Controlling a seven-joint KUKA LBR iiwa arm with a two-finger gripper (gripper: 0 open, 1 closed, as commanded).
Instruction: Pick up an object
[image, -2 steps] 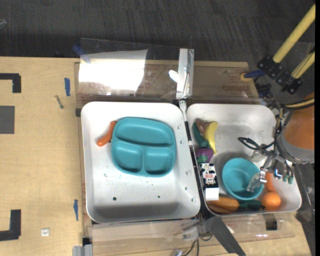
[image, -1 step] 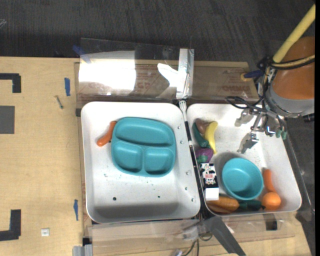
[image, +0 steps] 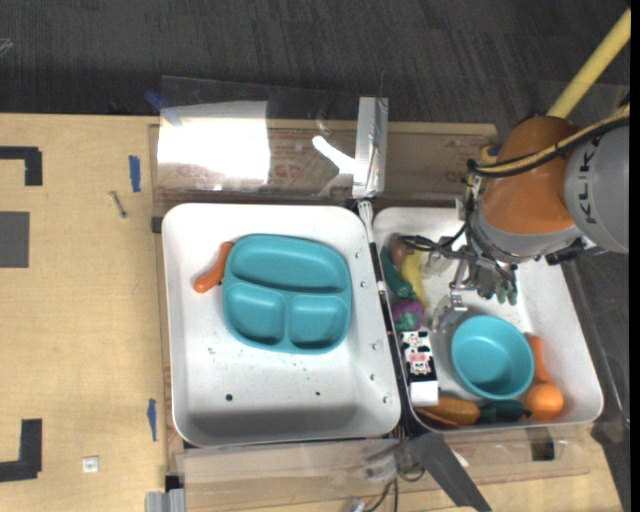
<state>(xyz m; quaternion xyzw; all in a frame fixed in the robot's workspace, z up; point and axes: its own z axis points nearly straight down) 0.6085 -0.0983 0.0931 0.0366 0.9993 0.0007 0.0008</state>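
Observation:
My gripper (image: 478, 285) hangs over the back of the right bin (image: 578, 330), below the arm's orange band (image: 525, 195). It is just above the far rim of a teal bowl (image: 490, 358) that sits in the middle of that bin. Left of the gripper, green and purple toys (image: 403, 300) lie against the bin's left wall. A black-and-white cow-patterned block (image: 417, 352) lies beside the bowl. An orange ball (image: 546, 401) and an orange-brown piece (image: 455, 410) rest at the bin's front. Nothing is visibly held.
The left bin (image: 200, 370) holds a teal divided plate (image: 287, 292) with an orange sausage-shaped toy (image: 211, 272) at its left edge. A clear plastic panel (image: 260, 150) stands behind the bins. Cables (image: 520, 160) loop by the wrist.

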